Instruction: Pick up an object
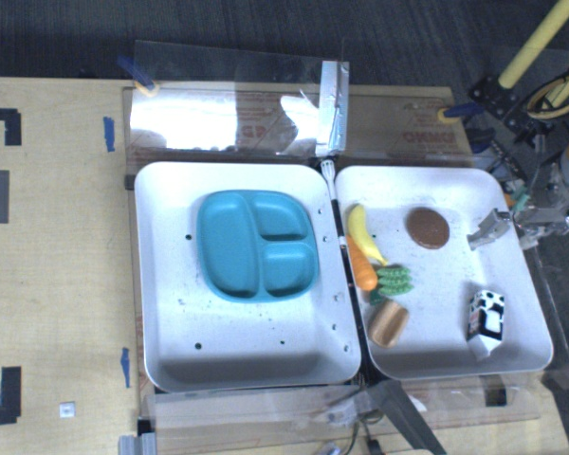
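We see a pale wooden desk [57, 254] (black marks and blue tape near its left edge) with dark carpet [266, 8] beyond its far edge.

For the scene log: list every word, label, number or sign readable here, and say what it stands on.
None can be read.
Reddish print on the cardboard behind the bins: too blurred.
Fainter print behind the clear sheet: washed out by glare.
Black-and-white patterned object in the right bin: pattern, no legible text.
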Motion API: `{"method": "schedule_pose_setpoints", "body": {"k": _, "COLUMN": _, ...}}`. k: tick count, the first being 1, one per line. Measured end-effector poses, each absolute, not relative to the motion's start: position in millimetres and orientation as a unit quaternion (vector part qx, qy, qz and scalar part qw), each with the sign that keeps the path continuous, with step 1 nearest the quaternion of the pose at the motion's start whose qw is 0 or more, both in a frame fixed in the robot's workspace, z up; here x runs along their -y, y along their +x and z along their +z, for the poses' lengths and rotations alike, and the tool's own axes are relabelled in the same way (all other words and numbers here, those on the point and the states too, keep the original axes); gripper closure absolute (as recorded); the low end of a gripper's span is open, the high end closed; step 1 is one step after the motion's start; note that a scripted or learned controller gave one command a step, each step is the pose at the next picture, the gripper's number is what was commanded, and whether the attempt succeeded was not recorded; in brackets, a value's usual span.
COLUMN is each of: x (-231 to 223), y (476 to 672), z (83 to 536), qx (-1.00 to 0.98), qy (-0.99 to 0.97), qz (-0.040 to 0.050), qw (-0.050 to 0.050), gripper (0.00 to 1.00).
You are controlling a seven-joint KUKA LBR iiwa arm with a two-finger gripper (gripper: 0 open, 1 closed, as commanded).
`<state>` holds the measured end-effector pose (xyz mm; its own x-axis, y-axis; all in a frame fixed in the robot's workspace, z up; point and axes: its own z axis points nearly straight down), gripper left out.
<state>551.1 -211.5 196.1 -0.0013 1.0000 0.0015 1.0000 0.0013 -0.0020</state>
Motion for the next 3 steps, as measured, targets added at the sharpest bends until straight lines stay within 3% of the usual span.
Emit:
{"method": "schedule_pose_setpoints", "body": {"k": 1, "x": 148.0, "y": 598.5, "z": 137.3, "qx": 0.796, "qy": -0.605, "qz": 0.0002, "qw": 0.002, "gripper": 0.00}}
{"method": "schedule_pose_setpoints", "body": {"k": 2, "x": 148.3, "y": 604.9, "z": 91.0, "qx": 0.757, "qy": -0.654, "qz": -0.0029, "qw": -0.005, "gripper": 0.00}}
{"method": "schedule_pose_setpoints", "body": {"k": 3, "x": 150.3, "y": 607.5, "z": 102.2, "qx": 0.756, "qy": -0.654, "qz": -0.0041, "qw": -0.009, "gripper": 1.00}}
